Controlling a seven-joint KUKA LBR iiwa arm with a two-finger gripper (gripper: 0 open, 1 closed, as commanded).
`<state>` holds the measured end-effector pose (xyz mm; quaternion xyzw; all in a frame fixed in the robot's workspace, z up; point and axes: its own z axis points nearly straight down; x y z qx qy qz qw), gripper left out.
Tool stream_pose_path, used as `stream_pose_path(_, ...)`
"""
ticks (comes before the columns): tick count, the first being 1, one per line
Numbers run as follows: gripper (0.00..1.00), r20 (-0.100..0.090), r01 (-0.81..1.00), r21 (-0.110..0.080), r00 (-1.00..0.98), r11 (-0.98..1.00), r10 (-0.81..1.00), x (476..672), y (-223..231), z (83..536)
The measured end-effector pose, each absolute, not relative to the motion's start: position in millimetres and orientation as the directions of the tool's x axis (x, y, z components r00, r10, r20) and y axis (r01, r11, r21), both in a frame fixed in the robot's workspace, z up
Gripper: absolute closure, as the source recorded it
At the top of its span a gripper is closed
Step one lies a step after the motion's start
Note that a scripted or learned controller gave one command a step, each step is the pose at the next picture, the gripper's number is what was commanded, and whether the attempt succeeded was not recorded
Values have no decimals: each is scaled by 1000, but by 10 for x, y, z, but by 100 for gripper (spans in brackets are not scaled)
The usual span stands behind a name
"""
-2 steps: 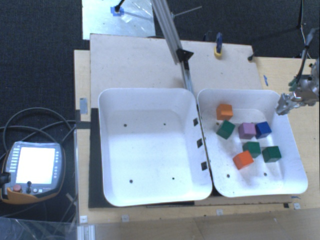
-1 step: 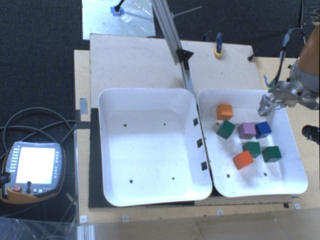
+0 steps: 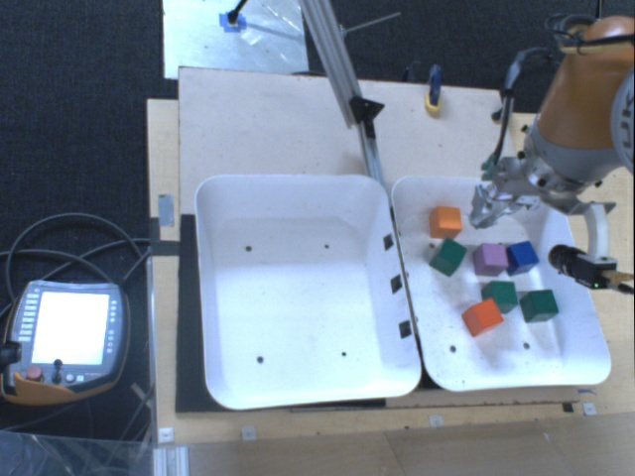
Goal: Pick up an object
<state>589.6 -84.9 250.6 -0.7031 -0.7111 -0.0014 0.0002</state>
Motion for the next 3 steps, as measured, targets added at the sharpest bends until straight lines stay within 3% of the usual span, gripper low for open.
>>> stream_pose_path(2,100,2,1000,2,-11,11,1000,6002,231,2449)
stream_pose_path(3,100,3,1000,0,-11,11,1000,5957,787,2349)
